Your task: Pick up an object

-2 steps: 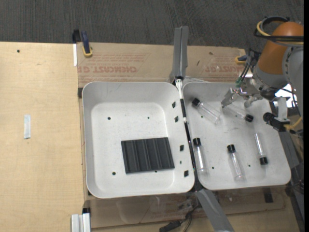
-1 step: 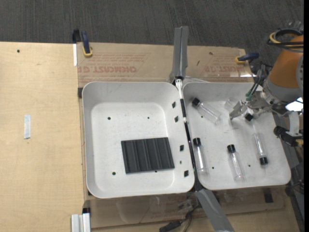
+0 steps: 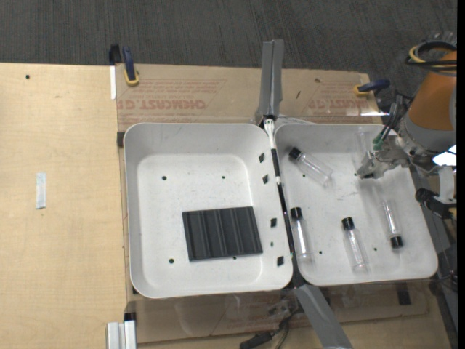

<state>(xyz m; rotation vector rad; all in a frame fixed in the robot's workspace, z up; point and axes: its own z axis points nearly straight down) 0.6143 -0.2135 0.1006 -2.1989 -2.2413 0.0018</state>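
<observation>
A: What is on the bench?

B: Two white bins stand side by side. The left bin [image 3: 145,195] has a dark ribbed tray [image 3: 221,233] lying flat on its floor, toward the front. The right bin [image 3: 414,267] has four small clear tubes with black caps.

A: Where are the tubes exactly?

B: One tube [image 3: 309,163] lies slanted near the back left of the right bin. A second tube [image 3: 299,235] lies along the left wall, cap toward the back. A third tube [image 3: 353,243] is in the front middle, and a fourth tube [image 3: 391,225] is at the front right with its cap toward the front. They are all apart from each other.

A: And the arm?

B: The arm [image 3: 429,107] comes in from the right, over the back right part of the right bin. The gripper [image 3: 369,167] is low near the bin floor there, between the first tube and the fourth one, but touching neither.

A: Does the claw hold something?

B: I see nothing between its fingers. If it is open or closed, I cannot tell; it is too small and blurred.
</observation>
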